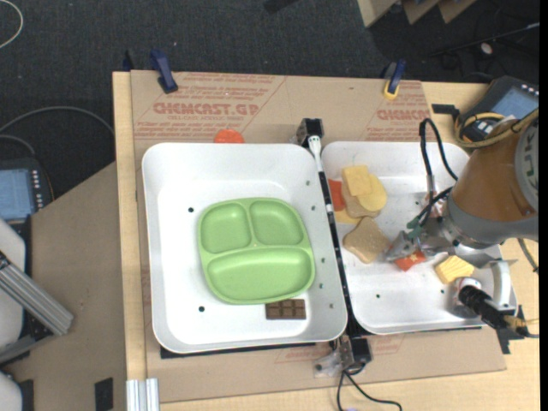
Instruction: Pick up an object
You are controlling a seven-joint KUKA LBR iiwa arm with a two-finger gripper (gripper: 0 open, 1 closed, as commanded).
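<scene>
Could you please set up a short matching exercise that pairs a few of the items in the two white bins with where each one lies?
Things:
1. green plastic divided plate
2. brown chocolate bar
3. small yellow cheese wedge
4. tan bread slice

Places:
A. right bin, just left of the gripper
B. middle of the left bin
C. right bin, near the arm's wrist
D. left bin, just in front of the plate

Pairs: 1-B, 2-D, 3-C, 4-A

Small red-orange piece [408, 262] flat on right bin [385, 315] floor — just beside tan bread-like slice [368, 241].
</scene>
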